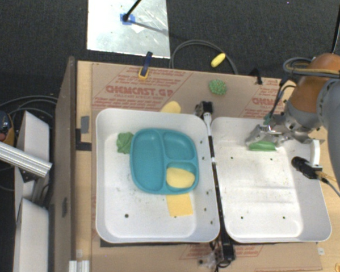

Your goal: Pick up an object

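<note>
Yellow flat piece (180, 205): we see it nearest us in the left bin (109, 158), touching the teal tray's near edge.
Teal tray (155, 154): we find it in the middle of the left bin, with 3 compartments; a yellow rounded piece (180, 177) lies in its near right compartment.
Green leafy piece (124, 142): just beside the tray's left edge.
Right bin (269, 194): to the right of the tray's bin, the 2 touching along a dark seam.
Green object (264, 145): we see it flat on the right bin's floor near its far edge, well apart from the tray.
Claw (268, 134): right over the green object; we cannot tell its finger state.
Bench (132, 91): beyond the tray, a pale yellow piece (171, 108) at the bin rim and a green ball (218, 87) farther back.
</note>
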